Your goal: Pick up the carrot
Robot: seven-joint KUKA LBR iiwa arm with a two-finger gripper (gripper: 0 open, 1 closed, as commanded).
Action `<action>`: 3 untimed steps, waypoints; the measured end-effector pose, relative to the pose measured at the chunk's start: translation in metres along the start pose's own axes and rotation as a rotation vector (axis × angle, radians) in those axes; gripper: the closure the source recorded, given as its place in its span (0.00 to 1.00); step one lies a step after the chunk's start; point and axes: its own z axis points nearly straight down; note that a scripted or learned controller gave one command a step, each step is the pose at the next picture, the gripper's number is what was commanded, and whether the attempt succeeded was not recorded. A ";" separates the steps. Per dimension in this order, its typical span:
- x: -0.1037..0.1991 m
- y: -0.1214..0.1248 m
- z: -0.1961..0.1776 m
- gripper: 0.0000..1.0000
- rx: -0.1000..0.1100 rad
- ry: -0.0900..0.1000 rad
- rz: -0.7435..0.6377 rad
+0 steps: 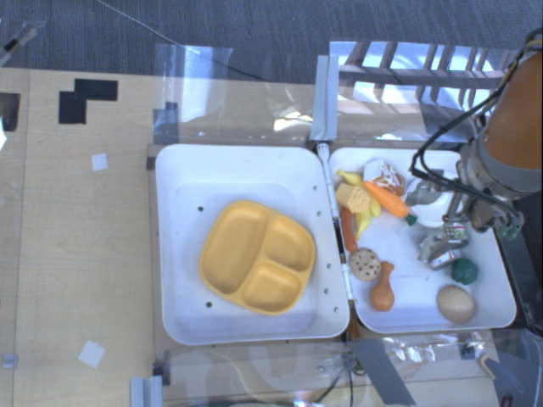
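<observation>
- The carrot (387,199) lies tilted in the right bin (492,312), its green tip toward the bin's middle, touching the yellow food pieces (355,200) at its upper end.
- The pincer (443,248) hangs just right of it, above the green ball (464,270); I cannot tell how it stands.
- Judgement: close across the carrot's narrow width, mid-length, clear of its neighbours.

A yellow divided plate (258,256) lies in the left bin (174,227), well left of the gripper. In the right bin (501,312), a beige egg (456,303) and green ball (464,270) sit just below it, a drumstick (383,288) and cookie (365,264) to its lower left
</observation>
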 end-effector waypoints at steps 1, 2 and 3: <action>-0.052 -0.003 0.071 0.00 -0.001 0.004 0.085; -0.086 -0.016 0.168 0.00 0.001 -0.023 0.178; -0.111 -0.008 0.183 0.00 0.001 -0.013 0.173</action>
